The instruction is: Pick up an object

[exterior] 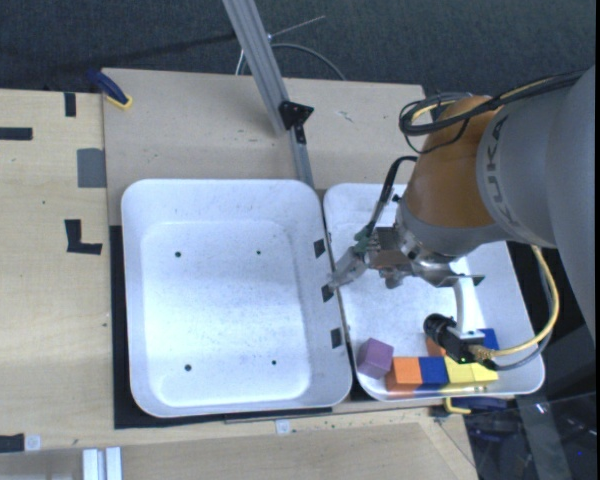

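- Blocks lie at the near end of the right bin, left to right: purple block, orange block, blue block, yellow block.
- Judgement: small, rigid, light, flat-faced; grip across opposite flat sides. The purple block stands apart and is easiest.
- Left bin: smooth white plastic.
- Pincer: above right bin; opening cannot be determined; nothing visibly held.

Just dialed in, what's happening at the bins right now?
The KUKA arm is reaching over the right bin, its gripper low near that bin's left wall. Nothing is visibly between its fingers. The purple block, orange block, blue block and yellow block sit clustered at the bin's near edge.
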Controlling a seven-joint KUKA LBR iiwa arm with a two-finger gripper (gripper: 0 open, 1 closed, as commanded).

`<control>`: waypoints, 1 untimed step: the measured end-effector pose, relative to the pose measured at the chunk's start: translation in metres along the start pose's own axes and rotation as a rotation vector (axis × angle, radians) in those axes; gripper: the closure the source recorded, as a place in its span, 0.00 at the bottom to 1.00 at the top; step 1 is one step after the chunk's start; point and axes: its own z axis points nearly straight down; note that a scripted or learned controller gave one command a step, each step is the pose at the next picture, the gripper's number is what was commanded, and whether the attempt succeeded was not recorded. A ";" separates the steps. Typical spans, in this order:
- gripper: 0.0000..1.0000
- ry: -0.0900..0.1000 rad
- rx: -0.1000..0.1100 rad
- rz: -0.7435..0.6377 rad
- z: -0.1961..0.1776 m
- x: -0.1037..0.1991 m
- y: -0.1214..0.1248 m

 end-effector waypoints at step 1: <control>0.00 -0.005 -0.008 0.005 -0.001 -0.058 0.069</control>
